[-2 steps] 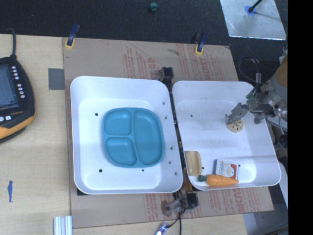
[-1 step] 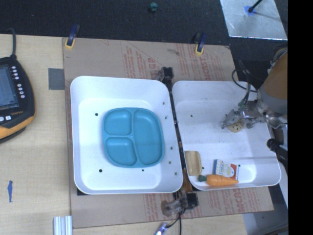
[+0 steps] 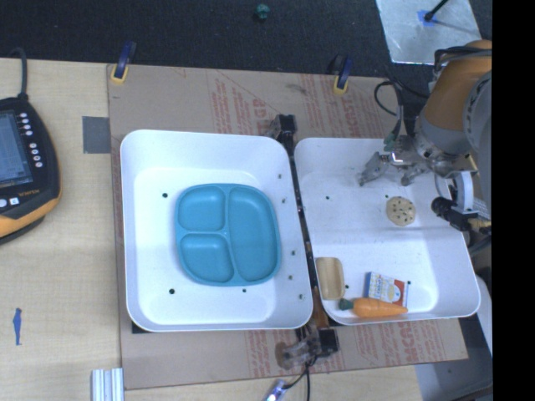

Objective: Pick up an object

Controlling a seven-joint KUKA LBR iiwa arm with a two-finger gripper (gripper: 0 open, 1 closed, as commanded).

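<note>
View from above the worktop (image 3: 67, 307), two white bins side by side. From my remote station I read the arm (image 3: 460, 98) entering at 3 o'clock, its tool (image 3: 391, 170) hanging over the far part of the right bin (image 3: 351, 249), at about 1 o'clock from that bin's middle. The fingers (image 3: 372, 174) are spread apart with nothing between them, which I take as the stance of an approach, not a hold.

Candidates for the pick all lie in the right bin. A cookie (image 3: 401, 210), round and dotted, sits alone just toward 5 o'clock of the tool, with bare floor all round it (the easiest target, in my judgement). The rest crowd the near wall at 6 o'clock: a carrot (image 3: 378, 308), a small box (image 3: 385, 288) touching or nearly touching it, and a tan slab (image 3: 329, 276) pressed into the corner by the divider. Objects banked against a wall leave little room for a finger on the wall side.

The left bin (image 3: 142, 224) holds a blue tray (image 3: 227, 234) with three compartments, lying flat at its centre, well apart from the tool. A pendant (image 3: 21, 165) rests at 9 o'clock on the worktop.
</note>
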